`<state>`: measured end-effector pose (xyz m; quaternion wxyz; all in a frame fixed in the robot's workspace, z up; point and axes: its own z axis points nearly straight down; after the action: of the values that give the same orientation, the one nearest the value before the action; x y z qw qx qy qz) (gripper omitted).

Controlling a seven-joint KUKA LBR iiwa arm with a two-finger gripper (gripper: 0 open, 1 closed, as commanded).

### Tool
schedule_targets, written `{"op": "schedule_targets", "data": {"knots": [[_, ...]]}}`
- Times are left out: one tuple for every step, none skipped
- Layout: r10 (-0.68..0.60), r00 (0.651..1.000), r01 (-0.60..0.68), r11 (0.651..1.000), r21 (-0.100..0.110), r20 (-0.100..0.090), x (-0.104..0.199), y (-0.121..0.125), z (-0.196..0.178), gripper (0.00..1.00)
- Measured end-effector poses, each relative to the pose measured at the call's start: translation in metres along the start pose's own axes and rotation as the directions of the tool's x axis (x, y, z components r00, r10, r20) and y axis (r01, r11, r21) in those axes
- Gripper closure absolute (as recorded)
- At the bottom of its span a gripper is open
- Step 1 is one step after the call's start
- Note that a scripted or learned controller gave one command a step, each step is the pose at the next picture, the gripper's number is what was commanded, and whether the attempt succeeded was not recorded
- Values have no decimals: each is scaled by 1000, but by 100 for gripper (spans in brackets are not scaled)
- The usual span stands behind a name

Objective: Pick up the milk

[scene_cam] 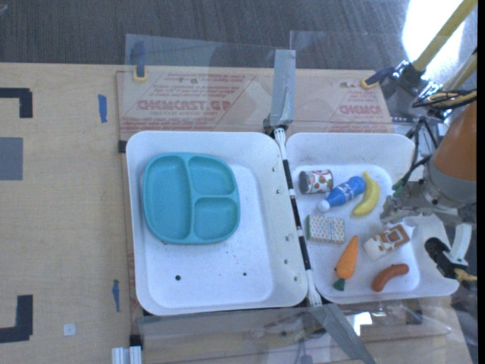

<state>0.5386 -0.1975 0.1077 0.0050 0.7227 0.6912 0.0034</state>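
Milk lies just below hand (right bin).

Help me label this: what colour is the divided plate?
Teal, seen in the camera view: the divided plate in the left bin.

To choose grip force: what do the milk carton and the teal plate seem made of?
The milk carton looks like a rigid toy, probably plastic or printed card: boxy white shape with brown print. The teal plate looks like matte moulded plastic: uniform colour, rounded dividers.
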Motion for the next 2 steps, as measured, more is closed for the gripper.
{"op": "schedule_targets", "data": {"knots": [[0,1000,0,1000,0,0,0,0,0,0],[-84,996,84,996,7,-4,-4,-43,20,0]]}}
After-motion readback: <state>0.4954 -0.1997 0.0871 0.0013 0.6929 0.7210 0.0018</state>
